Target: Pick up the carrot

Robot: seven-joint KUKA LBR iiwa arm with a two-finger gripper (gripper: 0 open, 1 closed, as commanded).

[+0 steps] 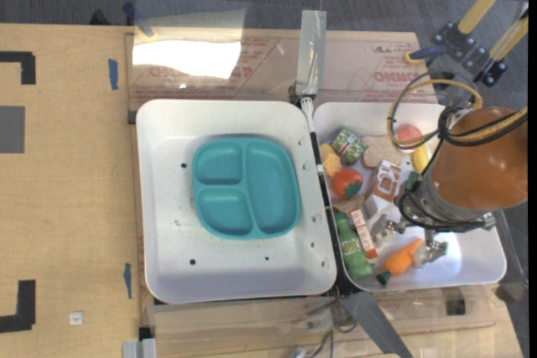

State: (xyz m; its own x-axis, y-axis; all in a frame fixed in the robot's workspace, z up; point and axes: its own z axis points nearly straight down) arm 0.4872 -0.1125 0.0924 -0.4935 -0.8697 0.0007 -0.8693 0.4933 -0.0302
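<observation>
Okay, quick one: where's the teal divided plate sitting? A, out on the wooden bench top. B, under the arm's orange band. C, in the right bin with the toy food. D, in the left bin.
D: the teal divided plate lies flat in the middle of the left bin, apart from the carrot and other toy food in the right bin.

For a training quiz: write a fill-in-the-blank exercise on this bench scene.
1. The teal three-compartment plastic plate lies in the ____ white bin.
2. The small orange carrot lies in the ____ white bin.
3. The arm's hand hovers just ____ of the carrot in the camera view.

Missing words: left; right; right
</observation>
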